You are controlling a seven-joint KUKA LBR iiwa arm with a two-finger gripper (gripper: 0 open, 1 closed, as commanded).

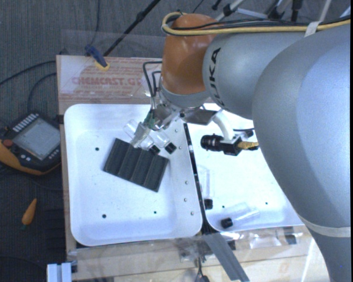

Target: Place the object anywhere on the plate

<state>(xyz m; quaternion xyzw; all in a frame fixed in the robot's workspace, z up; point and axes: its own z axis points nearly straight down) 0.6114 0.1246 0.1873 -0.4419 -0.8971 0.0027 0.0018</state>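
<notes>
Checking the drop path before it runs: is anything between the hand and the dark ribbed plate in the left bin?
Nothing visible does. The hand hangs at the upper edge of the plate in the left bin, and the plate's ribbed top is bare. Whether the hand holds anything cannot be told.

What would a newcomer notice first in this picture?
First comes the big grey arm with its orange band, reaching in from the right. Next is the dark ribbed slab lying askew in the left bin, with the gripper at its far edge.
</notes>
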